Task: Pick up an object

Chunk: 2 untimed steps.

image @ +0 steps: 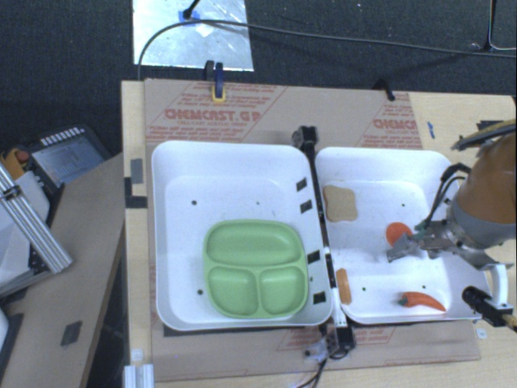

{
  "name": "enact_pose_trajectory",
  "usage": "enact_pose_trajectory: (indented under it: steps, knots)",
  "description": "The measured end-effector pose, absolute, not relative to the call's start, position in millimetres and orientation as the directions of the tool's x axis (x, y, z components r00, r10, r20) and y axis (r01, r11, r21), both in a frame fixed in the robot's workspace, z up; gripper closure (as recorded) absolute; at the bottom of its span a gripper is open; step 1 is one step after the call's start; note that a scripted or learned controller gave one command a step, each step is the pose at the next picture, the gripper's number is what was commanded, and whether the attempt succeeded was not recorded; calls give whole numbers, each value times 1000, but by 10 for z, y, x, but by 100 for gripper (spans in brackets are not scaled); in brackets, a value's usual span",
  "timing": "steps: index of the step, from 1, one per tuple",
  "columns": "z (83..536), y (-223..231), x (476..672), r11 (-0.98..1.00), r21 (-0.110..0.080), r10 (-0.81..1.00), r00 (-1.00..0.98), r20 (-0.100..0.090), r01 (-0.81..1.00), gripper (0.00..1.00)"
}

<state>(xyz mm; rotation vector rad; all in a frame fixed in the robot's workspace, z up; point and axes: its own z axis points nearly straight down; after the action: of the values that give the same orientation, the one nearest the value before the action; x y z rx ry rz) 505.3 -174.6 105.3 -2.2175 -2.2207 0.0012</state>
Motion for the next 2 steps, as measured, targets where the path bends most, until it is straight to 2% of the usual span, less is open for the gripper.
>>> enact_pose_trajectory:
  steps: [1, 2]
  knots:
    - [1190, -1761, 5064, 1, 2, 1000, -1, -1, 1000, 100]
    - [1716, -1675, 5033, 4, 7, 1000, -4, -2, 1000, 100]
